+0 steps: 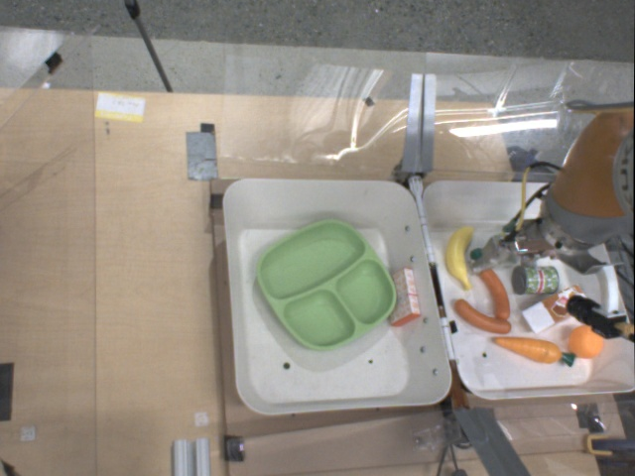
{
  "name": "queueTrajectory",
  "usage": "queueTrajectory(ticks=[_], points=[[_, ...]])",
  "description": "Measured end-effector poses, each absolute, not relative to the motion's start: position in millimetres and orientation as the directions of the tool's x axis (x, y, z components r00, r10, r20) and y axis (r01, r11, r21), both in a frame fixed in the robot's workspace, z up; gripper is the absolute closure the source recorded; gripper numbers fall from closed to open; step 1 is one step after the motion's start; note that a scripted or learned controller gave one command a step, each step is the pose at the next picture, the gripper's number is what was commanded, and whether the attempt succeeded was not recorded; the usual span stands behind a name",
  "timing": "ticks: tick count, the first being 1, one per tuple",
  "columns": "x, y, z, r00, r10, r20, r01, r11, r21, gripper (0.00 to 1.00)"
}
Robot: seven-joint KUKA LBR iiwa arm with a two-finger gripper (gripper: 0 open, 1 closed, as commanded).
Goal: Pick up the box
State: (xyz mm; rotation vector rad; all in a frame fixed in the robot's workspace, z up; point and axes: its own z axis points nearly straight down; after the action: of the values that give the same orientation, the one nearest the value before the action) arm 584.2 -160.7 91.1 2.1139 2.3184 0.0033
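Now, pincer (518,254): hangs low over the right bin (466,201), among the food; whether it is wide or narrow cannot be told from this slant, and nothing is seen held in it.
Closest neighbours: a can (537,281) just near of it, a banana (457,256) to its left, two sausages (489,301) a little nearer.
Further right: a carrot (531,348), an orange (585,342) and a small white packet (541,316) near the can.
Box (405,297): lies in the left bin (327,393), touching the right rim of the green plate (322,286) and close to that bin's right wall.
Risk, wrong bin: the pincer is well apart from the box, so closing here would likely catch the can or a sausage instead.
Risk, wrong thing: the white packet could be taken for the box.
Risk, crossing: the walls between the bins stand in the way; a low sweep left could strike them.
Risk, tight spot: with plate on one side and wall on the other, a descent may land on the plate rim, tip the plate, or shove the box aside.
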Motion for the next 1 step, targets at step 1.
queueTrajectory(ticks=[1], points=[[611.7, -116.9, 92.9, 0.133, 0.991, 0.0, 0.991, -0.133, 0.007, 0.0]])
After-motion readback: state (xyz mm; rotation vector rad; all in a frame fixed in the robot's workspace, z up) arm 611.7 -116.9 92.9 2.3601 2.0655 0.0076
